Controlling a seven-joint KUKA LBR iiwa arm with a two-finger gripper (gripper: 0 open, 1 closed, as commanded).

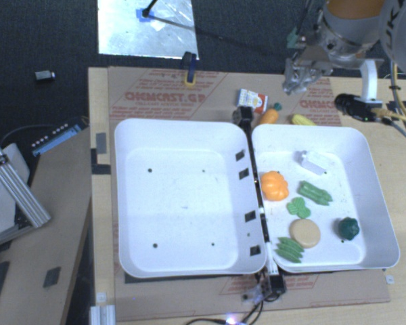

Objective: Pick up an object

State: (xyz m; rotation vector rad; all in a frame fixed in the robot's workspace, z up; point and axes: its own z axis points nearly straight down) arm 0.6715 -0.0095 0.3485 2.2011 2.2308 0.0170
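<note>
The objects lie in the right bin [375,181]: an orange pepper [274,185] at its left wall, a white block [312,162] farther back, green beans [314,193], a green leaf [298,207], a tan disc [304,232], a pea pod [289,249] and a dark green piece [348,228]. My gripper [299,80] hangs beyond the bin's far edge, holding nothing; whether its jaws are apart, I cannot tell. The left bin [183,195] sits alongside. The cardboard [162,93] beneath reads "CHEMCAST GP".

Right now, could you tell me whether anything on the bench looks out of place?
Yes: three small items lie outside the bins on the cardboard behind the right bin: a small red-and-white item, a carrot and a yellow piece. The other toys sit inside that bin.
</note>
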